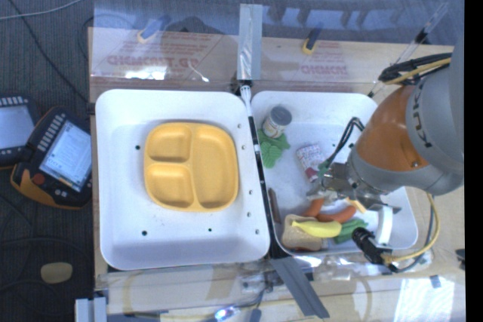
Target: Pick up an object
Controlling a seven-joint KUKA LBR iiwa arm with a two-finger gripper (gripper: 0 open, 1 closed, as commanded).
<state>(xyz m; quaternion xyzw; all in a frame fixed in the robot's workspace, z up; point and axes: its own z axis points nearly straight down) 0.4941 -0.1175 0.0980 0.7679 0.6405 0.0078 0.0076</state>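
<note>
The end effector [337, 191] hangs low in the right bin [392, 105], just above a carrot [336, 213] and a banana [315, 228]; whether it is open or grips anything cannot be told. A small jar [277, 121], a green leafy toy [272, 149] and a red-white packet [310, 159] lie nearby. The left bin [113, 185] holds a yellow divided plate [191, 165]. A handheld pendant [54, 159] sits on the floor, left of the tabletop.

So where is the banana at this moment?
The banana lies in the right bin, at its near-left corner, on a tan object and just below the orange carrot.
</note>
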